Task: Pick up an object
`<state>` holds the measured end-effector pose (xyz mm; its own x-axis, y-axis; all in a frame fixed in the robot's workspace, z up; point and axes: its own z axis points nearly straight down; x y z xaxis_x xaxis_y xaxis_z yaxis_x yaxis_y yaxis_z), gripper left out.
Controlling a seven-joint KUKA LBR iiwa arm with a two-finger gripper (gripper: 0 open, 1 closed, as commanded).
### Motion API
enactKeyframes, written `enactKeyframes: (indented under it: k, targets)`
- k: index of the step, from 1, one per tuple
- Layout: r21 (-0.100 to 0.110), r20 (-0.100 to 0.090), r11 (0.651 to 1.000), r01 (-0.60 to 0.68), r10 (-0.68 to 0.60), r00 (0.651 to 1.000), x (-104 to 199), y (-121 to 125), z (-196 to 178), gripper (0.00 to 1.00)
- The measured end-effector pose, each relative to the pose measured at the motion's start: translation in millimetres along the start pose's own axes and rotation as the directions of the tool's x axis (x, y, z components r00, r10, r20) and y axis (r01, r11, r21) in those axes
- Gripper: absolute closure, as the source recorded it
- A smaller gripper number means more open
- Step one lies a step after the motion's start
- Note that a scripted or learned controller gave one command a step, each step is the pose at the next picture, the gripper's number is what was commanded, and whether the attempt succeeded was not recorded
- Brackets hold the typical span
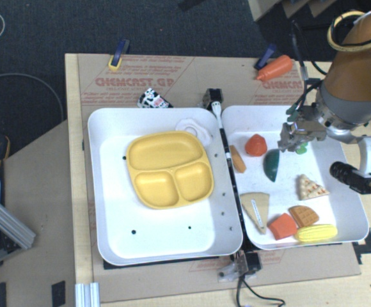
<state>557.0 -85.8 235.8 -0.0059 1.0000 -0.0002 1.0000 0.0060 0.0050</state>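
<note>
Near the back edge of the right bin, the end effector hovers, its state unclear, beside a small red toy that looks light, hard and best pinched across its middle.

**Bright, even overhead light**

The white bins look nearly washed out. Shadows are soft and short beneath the yellow tray. The dark floor loses detail. Focus is mildly soft throughout, with coarse grain.
</note>
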Motion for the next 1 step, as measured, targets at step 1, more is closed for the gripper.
enactKeyframes:
  k: [1]
  targets:
    - [0.001, 0.001, 1.000, -0.003, 0.003, 1.000, 21.1, 19.8, 3.4, 1.00]
